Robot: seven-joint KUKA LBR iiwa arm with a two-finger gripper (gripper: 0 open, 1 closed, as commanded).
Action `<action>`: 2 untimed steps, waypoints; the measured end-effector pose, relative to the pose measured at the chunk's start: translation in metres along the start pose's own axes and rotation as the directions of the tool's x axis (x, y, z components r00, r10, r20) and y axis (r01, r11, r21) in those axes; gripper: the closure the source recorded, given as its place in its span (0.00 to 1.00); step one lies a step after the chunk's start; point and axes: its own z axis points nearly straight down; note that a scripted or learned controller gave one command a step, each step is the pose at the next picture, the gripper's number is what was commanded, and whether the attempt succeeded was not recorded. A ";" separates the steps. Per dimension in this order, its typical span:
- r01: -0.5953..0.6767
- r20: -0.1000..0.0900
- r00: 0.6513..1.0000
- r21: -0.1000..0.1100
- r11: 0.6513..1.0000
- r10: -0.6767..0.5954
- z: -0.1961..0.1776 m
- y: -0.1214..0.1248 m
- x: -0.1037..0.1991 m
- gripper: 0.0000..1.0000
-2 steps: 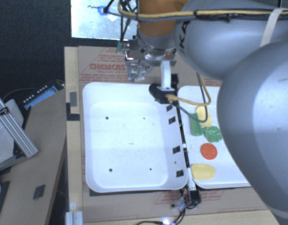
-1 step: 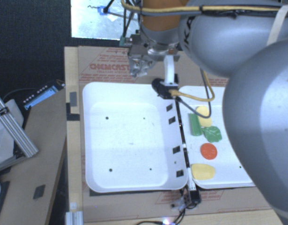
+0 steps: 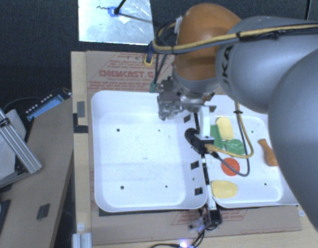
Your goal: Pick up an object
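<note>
My gripper (image 3: 168, 109) hangs over the far edge of the left bin (image 3: 98, 154), close to the divider between the two bins. Nothing shows in its grasp. The objects lie in the right bin (image 3: 262, 186): a pale yellow piece (image 3: 224, 127) on a green flat piece (image 3: 230, 145), a red-orange disc (image 3: 230, 166), a yellow lump (image 3: 224, 189) near the front, and an orange-brown stick (image 3: 268, 152) at the right. The gripper is to the left of them all, nearest the pale yellow piece. The arm's grey body hides the right bin's far right part.
A black cable (image 3: 240, 159) loops down over the green piece and the disc. Small black clips (image 3: 204, 170) run along the divider. The bins rest on a cardboard sheet (image 3: 122, 71). A metal rail (image 3: 14, 143) and a shiny square plate (image 3: 115, 13) lie outside the bins.
</note>
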 end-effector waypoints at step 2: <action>-0.005 0.000 1.000 -0.012 1.000 0.005 -0.040 -0.035 -0.083 1.00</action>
